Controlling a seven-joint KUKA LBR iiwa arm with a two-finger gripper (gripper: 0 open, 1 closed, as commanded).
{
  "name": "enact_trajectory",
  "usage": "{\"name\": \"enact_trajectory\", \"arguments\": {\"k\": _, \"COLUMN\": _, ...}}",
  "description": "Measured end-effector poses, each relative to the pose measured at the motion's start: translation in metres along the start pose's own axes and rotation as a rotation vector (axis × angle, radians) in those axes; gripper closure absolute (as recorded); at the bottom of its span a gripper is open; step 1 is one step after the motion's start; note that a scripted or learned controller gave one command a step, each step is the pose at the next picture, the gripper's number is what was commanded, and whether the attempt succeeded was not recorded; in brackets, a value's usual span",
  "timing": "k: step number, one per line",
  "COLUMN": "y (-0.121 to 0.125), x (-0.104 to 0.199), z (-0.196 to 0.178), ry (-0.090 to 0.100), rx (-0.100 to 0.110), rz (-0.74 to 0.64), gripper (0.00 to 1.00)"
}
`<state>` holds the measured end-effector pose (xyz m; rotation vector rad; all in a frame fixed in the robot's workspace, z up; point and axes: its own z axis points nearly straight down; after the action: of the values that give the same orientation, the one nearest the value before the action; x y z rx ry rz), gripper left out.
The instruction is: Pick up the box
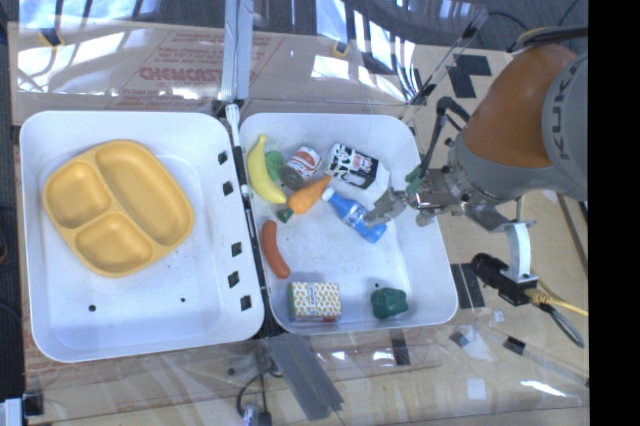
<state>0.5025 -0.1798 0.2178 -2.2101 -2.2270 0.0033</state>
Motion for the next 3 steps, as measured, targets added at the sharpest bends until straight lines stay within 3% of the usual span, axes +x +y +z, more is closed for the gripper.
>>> {"name": "enact_trajectory", "arguments": {"k": 1, "y": -0.026, "x": 0.057, "z": 0.063, "ry": -0.001, "rx": 0.000, "rz": -0.134, "gripper": 0.00}}
{"name": "enact_trajectory", "arguments": {"k": 2, "y": -0.004, "x": 0.003, "z": 0.127, "ry": 0.000, "rx": 0.000, "rz": 0.011, "gripper": 0.00}}
{"name": "enact_trajectory", "arguments": {"k": 3, "y": -0.005, "x": 0.004, "z": 0.118, "ry": 0.000, "rx": 0.002, "rz": 0.007, "gripper": 1.00}}
